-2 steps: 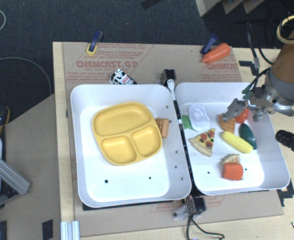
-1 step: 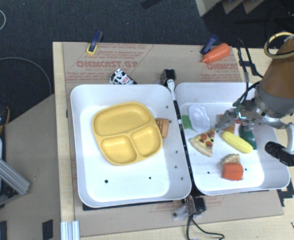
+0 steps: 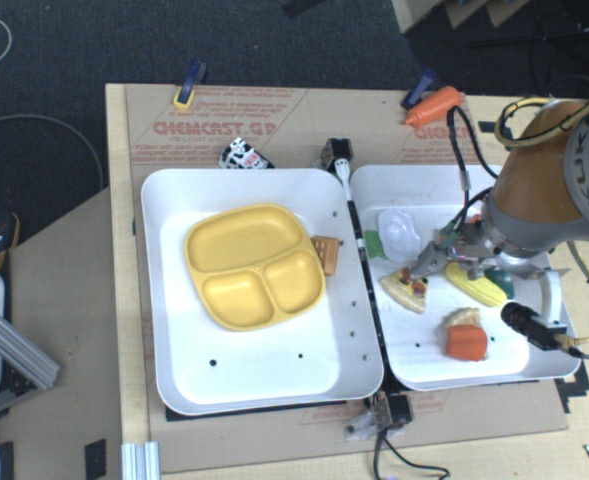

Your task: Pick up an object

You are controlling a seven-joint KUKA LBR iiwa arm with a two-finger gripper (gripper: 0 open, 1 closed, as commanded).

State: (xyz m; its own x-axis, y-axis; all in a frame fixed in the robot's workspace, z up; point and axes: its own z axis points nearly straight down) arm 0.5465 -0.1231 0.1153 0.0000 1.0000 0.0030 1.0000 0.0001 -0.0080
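Hovering low in the right bin (image 3: 414, 363), the gripper (image 3: 436, 253) is sitting beside the corn cob (image 3: 477, 286). Whether it is gripping anything, I cannot tell.

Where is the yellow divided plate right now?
The yellow plate lies in the left bin, toward its upper middle. A small brown block sits at its right edge, near the divider between the two bins.
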